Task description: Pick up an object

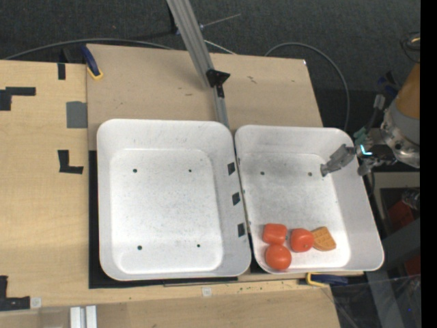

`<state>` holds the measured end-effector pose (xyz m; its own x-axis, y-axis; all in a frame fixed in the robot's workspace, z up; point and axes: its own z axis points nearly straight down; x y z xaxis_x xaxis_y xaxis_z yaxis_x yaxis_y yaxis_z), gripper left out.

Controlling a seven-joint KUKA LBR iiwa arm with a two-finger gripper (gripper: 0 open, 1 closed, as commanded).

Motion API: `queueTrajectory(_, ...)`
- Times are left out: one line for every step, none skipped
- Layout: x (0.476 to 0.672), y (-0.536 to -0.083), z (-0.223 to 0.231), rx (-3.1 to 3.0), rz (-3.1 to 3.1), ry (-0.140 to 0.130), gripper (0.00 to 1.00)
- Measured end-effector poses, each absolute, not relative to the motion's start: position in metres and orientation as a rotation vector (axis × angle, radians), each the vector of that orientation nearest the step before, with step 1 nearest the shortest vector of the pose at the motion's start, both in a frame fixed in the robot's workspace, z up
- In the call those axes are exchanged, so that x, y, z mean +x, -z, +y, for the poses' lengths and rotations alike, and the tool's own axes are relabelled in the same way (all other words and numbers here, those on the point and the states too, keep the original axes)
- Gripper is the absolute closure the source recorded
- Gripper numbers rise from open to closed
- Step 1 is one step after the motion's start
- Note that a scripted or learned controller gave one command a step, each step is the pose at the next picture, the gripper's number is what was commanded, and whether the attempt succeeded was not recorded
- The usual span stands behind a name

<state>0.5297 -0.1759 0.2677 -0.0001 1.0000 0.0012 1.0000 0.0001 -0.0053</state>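
**Four small pieces wait at the near edge of the right bin**

Nearest, at the front edge of the right bin (pixel 355 203), four small objects are gathered: three red pieces and one orange-brown piece. One red piece (pixel 278 257) is set closest to the rim, with two more, a left red piece (pixel 274 234) and a middle red piece (pixel 301 240), just behind it, all three touching or nearly so. The orange-brown piece (pixel 323 239) is placed just beside the middle one, on its right.

These are judged to be light, rounded items, perhaps toy food, and likely smooth enough to roll or slip under a poor pinch. A hold across the widest part is advised, and the orange-brown piece, lying at the end of the cluster, is judged the easiest to reach without its neighbours being knocked.

Beside it, one left bin (pixel 164 197) is seen.

Farther back, the gripper (pixel 339 159) is held above the rear right part of the right bin, well apart from the objects. Nothing is seen in it; whether it is wide or narrow cannot be told.
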Motion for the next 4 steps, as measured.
queueTrajectory(0.530,-0.270,-0.176,-2.219,-2.223,-0.001,0.00)
queueTrajectory(0.527,-0.209,-0.168,-2.216,-2.218,-0.006,0.00)
queueTrajectory(0.528,-0.145,-0.169,-2.216,-2.217,-0.007,0.00)
queueTrajectory(0.527,-0.091,-0.168,-2.217,-2.219,-0.006,0.00)
